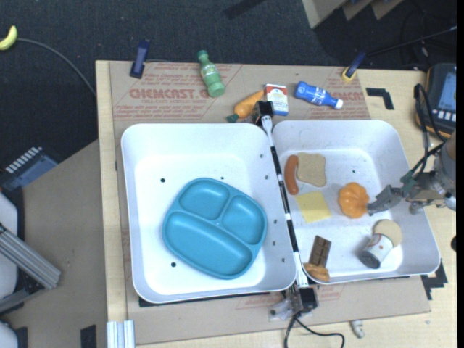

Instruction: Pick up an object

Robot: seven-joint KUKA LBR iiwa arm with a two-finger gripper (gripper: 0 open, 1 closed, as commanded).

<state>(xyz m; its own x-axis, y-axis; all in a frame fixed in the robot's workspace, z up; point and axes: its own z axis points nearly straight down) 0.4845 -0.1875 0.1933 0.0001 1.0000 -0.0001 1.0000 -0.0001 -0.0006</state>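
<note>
The right bin (391, 138) holds several toy foods. An orange round fruit (353, 199) lies near its middle, with a yellow cheese slice (314, 206) to its left. A bread slice (312, 170) and a red sausage (291, 175) lie further back. A brown chocolate bar (320, 250) and a small pastry (317, 271) sit near the front wall. A tan and grey cylinder (379, 243) lies at the front right. My gripper (386, 199) reaches in from the right edge, low over the bin, just right of the orange fruit and above the cylinder. I see nothing held in it.
The left bin (145, 158) holds a blue divided plate (214, 226). Behind the bins, on the bench, lie a green bottle (212, 75), a blue bottle (317, 96), a small carton (276, 98) and an orange toy (249, 105).
</note>
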